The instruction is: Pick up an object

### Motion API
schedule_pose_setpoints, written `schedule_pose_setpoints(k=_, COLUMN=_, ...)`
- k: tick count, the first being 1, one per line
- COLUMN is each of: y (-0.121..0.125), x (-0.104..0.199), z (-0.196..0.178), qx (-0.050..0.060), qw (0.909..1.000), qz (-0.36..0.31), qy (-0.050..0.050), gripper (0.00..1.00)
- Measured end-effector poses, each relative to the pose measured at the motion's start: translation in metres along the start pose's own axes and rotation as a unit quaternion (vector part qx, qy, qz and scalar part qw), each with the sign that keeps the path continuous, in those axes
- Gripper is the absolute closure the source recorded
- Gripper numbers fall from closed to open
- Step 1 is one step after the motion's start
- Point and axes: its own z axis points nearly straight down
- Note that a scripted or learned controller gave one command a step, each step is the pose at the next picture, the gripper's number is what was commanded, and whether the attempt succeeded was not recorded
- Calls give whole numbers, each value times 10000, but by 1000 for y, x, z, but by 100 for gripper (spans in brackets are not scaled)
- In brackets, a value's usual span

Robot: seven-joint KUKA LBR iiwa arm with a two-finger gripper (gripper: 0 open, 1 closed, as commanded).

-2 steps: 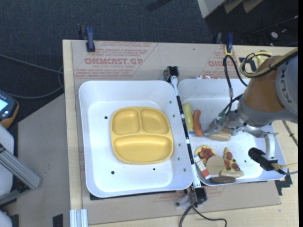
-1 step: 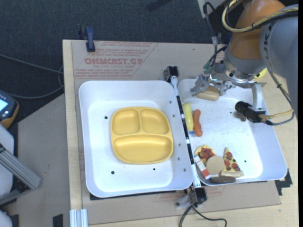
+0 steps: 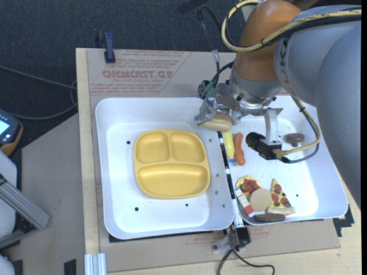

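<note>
The broad, smooth grey arm (image 3: 327,56) carries a glossy orange band (image 3: 261,33) just above the gripper (image 3: 221,112), which is bare silver metal. A yellow-and-black cable (image 3: 252,7) loops over the band, and thin black wires hang beside the gripper.

Arm (image 3: 321,56) runs off the top and right edges, so its base is cut off. Its bulk covers the right bin's (image 3: 321,196) upper right corner. Gripper (image 3: 218,116) sits over the divide between bins; wrist housing blocks the fingertips, can't tell how they stand. Tan bread-like piece (image 3: 217,123) just under it is partly covered, contact unclear. Small brown item (image 3: 295,137) by the cable is too small to identify. Dark piece (image 3: 269,217) at the bin's front rim is half hidden under pizza slices (image 3: 279,198).
</note>
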Motion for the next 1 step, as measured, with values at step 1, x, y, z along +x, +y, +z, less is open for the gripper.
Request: schedule_pose_setpoints(k=1, y=-54, x=-13, z=8, qx=26, qw=10000, qz=65, qy=-23, gripper=100)
